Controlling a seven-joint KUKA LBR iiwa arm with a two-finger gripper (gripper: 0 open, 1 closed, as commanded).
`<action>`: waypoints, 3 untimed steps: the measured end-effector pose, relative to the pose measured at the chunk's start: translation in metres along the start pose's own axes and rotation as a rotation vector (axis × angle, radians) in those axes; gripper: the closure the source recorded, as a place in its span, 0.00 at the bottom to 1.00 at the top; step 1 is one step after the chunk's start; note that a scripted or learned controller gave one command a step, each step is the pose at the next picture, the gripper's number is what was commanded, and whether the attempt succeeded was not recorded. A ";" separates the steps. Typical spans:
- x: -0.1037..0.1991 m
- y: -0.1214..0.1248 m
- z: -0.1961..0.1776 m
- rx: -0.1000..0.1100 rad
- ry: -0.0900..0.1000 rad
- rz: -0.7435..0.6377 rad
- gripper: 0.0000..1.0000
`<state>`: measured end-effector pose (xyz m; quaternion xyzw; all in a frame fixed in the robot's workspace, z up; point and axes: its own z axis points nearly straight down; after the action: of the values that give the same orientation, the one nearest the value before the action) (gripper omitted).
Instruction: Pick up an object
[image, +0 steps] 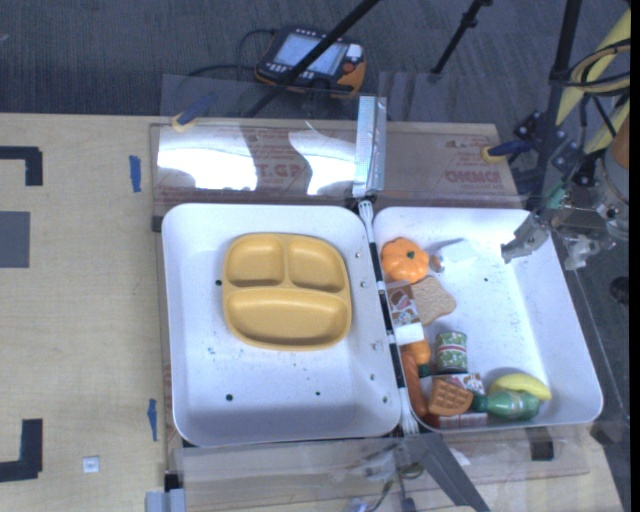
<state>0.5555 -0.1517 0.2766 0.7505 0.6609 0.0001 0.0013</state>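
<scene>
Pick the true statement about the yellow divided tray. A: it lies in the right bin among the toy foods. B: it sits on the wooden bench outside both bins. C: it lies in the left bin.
C: the yellow divided tray lies flat on the floor of the left bin, while the toy foods such as the orange pumpkin sit in the right bin.

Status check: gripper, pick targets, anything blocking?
Gripper above right bin's far right corner, holding nothing. Toy food clustered along bin's left wall and near edge; pumpkin nearest. Path clear.

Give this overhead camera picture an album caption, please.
Gripper above the right bin of toy food; yellow tray left.
</scene>
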 end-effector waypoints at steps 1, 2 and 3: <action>0.023 -0.076 0.124 0.003 0.002 -0.041 0.00; 0.049 -0.079 0.190 -0.001 0.002 -0.178 0.00; 0.049 -0.077 0.179 -0.007 0.001 -0.177 1.00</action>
<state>0.4856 -0.0935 0.0971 0.6891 0.7247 0.0025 0.0034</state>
